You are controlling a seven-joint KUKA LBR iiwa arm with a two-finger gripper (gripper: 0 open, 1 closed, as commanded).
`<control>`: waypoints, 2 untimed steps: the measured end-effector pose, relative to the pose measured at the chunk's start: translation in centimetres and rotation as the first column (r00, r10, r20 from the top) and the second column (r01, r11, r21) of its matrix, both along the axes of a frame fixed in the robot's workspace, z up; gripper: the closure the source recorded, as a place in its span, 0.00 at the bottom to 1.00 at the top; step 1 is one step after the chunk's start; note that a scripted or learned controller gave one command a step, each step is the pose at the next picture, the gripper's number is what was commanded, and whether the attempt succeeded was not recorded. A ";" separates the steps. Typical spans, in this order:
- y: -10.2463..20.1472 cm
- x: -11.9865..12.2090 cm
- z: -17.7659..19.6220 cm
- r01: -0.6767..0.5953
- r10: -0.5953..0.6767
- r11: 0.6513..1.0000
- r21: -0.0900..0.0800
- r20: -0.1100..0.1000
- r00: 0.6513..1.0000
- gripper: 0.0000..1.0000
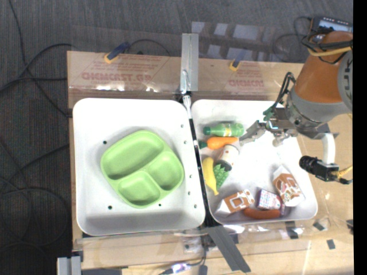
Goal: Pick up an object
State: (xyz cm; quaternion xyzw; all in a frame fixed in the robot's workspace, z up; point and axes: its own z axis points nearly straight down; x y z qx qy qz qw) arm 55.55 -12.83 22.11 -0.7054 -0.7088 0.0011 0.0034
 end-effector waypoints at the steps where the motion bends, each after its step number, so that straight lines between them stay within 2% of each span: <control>1: 3.0 4.7 -12.5 -0.269 0.269 0.963 0.001 0.003 0.963 0.00; 2: 3.0 4.7 -12.5 -0.269 0.269 0.963 0.001 0.003 0.963 0.00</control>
